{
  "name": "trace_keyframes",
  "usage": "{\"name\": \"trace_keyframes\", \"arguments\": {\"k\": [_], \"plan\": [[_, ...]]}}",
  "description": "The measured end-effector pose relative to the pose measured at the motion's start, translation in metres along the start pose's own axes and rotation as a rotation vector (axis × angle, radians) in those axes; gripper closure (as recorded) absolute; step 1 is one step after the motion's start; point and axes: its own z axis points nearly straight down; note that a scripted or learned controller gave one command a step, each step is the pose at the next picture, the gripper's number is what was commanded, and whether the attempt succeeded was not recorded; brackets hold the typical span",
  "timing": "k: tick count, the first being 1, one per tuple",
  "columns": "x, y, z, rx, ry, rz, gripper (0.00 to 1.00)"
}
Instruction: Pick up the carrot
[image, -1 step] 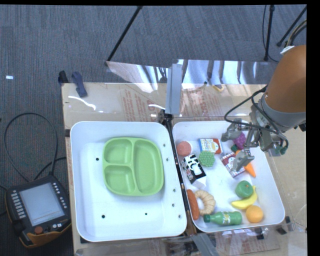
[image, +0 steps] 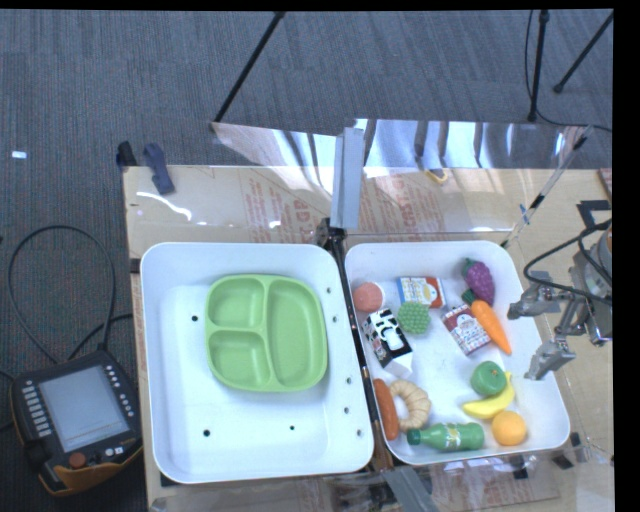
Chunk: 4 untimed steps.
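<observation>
Glossy white plastic bins (image: 160, 300)

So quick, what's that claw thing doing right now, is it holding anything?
Gripper: open, fingers spread apart with nothing between them, at the right edge of the right bin, just right of the carrot.

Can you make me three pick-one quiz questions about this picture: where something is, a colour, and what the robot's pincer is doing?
1. Where is the orange toy carrot?
A. right white bin
B. left white bin
C. on the floor

2. What colour is the divided plastic plate?
A. red
B. green
C. blue

3. What is the grey two-finger pincer doing?
A. gripping the carrot
B. gripping the plate
C. open, holding nothing

Answers: 1 A, the carrot lies in the right white bin beside the purple toy grapes. 2 B, the plate in the left white bin is light green. 3 C, the fingers are spread at the right bin's edge, apart from the carrot.
</observation>
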Motion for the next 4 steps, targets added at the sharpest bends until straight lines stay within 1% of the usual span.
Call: {"name": "trace_keyframes", "arguments": {"k": [1, 2, 3, 4], "plan": [[-0.012, -0.046, 0.081, 0.015, -0.026, 0.0, 0.0], [-0.046, 0.015, 0.149, 0.0, -0.002, -0.114, 0.0], [-0.002, -0.101, 0.165, 0.002, 0.001, -0.057, 0.0], [-0.031, -0.002, 0.157, -0.01, 0.017, 0.019, 0.0]]}}
